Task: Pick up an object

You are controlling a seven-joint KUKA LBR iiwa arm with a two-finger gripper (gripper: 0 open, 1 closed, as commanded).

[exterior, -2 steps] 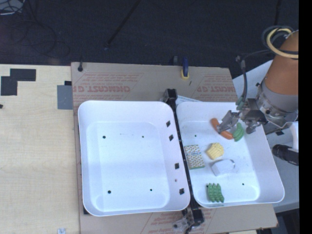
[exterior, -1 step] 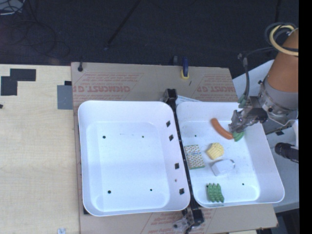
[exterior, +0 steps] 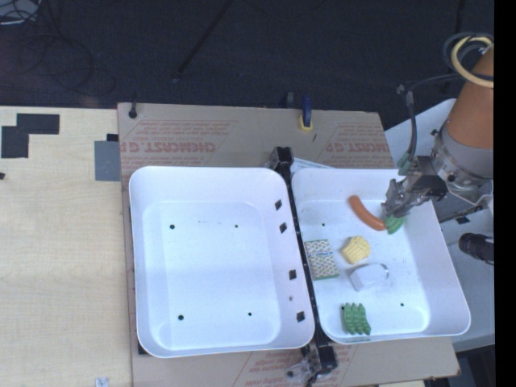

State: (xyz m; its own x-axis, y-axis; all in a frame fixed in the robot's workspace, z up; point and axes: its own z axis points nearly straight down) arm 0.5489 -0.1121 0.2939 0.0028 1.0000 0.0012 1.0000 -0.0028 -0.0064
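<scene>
**Right bin with my gripper at the carrot's leafy end**

Nearest the camera, a green studded block (exterior: 354,318) lies at the front of the right bin (exterior: 451,293). Behind it sit a clear plastic piece (exterior: 369,276), a patterned square pad (exterior: 322,259) close to the divider (exterior: 295,240) between the bins, and a yellow corn-like toy (exterior: 355,250) just beside the pad. Farther back lies the toy carrot (exterior: 368,214), orange body angled toward the bin's rear left, green top at its right end. My gripper (exterior: 397,210) reaches in from the right and sits directly over that green top; whether my fingers are apart or closed on it I cannot tell, since the wrist hides them. The carrot rests on the bin floor. The left bin (exterior: 153,208) adjoins the right one, both on a cardboard sheet (exterior: 201,139).
</scene>
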